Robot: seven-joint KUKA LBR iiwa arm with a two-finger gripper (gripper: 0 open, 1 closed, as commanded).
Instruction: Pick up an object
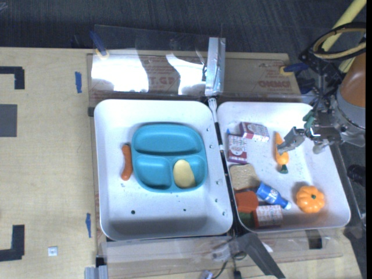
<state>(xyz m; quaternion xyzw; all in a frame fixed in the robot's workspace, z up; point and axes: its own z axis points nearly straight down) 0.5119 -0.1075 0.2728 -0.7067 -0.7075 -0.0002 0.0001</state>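
arm: reaches in from the right edge, orange band [356,87] showing above the wrist | wrist: angled down and leftward | gripper [306,139]: low, one grey finger [292,139] pointing left, a second one nearer the wrist | finger state: parted, nothing visible between them

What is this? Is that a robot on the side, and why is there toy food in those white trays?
Yes, that is a robot arm reaching in from the right, seen by a camera looking down from above. Its pincer is for grabbing things, and its job is to pick one up. It hovers over the right bin, close to a small carrot; I cannot tell if it grips anything. That bin also holds a pumpkin, a blue bottle, bread and little boxes. The left bin has a blue plate with a lemon on it and a sausage beside it.
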